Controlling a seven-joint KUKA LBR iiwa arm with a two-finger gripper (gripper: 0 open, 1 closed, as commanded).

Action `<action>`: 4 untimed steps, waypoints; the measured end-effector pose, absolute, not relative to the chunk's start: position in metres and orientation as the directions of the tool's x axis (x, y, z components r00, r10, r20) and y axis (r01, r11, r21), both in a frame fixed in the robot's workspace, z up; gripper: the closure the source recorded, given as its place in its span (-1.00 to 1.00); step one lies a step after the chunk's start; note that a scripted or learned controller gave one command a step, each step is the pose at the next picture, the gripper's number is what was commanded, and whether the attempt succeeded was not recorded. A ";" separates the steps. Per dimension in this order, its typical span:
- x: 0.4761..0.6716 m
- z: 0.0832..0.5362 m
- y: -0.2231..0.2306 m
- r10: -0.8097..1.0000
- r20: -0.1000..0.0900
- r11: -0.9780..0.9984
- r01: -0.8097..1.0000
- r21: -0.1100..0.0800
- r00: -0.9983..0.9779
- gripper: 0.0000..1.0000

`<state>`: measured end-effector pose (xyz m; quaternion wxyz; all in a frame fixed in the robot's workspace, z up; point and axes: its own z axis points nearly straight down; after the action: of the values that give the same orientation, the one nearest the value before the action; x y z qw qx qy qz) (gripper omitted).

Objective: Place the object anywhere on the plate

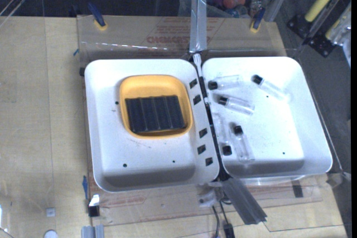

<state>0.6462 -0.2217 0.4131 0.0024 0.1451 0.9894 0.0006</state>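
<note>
The tabletop (pixel 39 120) carries two white bins pressed side by side. The right bin (pixel 290 136) is the nearer on the side I reach in from, and the left bin (pixel 100 136) lies beyond it across the shared wall. I cannot tell whether my jaws are apart or together.

In the far bin sits the yellow plate (pixel 125 92), flat and about central, so it gives a wide target. A dark ribbed slab (pixel 155 113) already covers most of its floor, leaving mainly the rim bare.

The object I must move is, I judge, one of the small clear tubes with black caps scattered in the near bin. All lie on their sides, which suits a grip across the narrow body. The middle tube (pixel 235 103) has its long axis running across the bin, cap toward the plate. The back tube (pixel 268 86) slants, with its cap at the far-left end. The front tube (pixel 241 142) runs front to back beside the dividing wall, which may crowd me there.
</note>
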 end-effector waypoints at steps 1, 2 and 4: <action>0.654 0.426 -0.222 -0.033 -0.011 0.999 -0.033 -0.001 -0.999 1.00; 0.668 0.437 -0.221 -0.367 -0.011 0.930 -0.366 -0.004 -0.930 1.00; 0.668 0.437 -0.222 -0.687 -0.009 0.727 -0.687 -0.007 -0.727 -1.00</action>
<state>0.6679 -0.2223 0.4372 0.0055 -0.3695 0.9292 -0.0014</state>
